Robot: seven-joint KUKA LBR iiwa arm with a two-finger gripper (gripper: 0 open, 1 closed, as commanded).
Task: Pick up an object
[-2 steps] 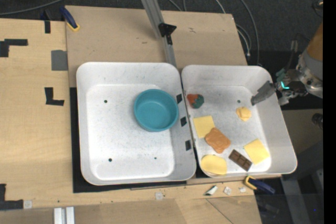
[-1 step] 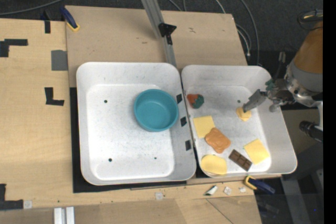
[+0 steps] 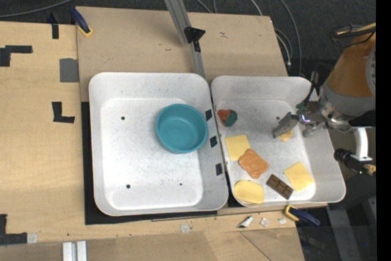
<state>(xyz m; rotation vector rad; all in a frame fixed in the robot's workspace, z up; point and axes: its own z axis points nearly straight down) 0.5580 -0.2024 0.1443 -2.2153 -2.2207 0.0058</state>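
The right bin (image 3: 317, 192) is the landmark. Along its near edge lie a yellow round (image 3: 249, 192), a brown bar (image 3: 280, 186) slanting from upper left to lower right, and a yellow square (image 3: 299, 175). Farther in sit an orange piece (image 3: 253, 163), a yellow block (image 3: 237, 147) and a small yellow bit (image 3: 285, 136), touching the gripper (image 3: 286, 127), whose grasp I cannot tell. Farthest, a red-green item (image 3: 228, 117). Left of it, a blue bowl (image 3: 181, 128).

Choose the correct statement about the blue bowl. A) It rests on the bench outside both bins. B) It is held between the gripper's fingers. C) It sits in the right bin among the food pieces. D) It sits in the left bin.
D: the blue bowl sits on the floor of the left bin, apart from the gripper, which is over the right bin.
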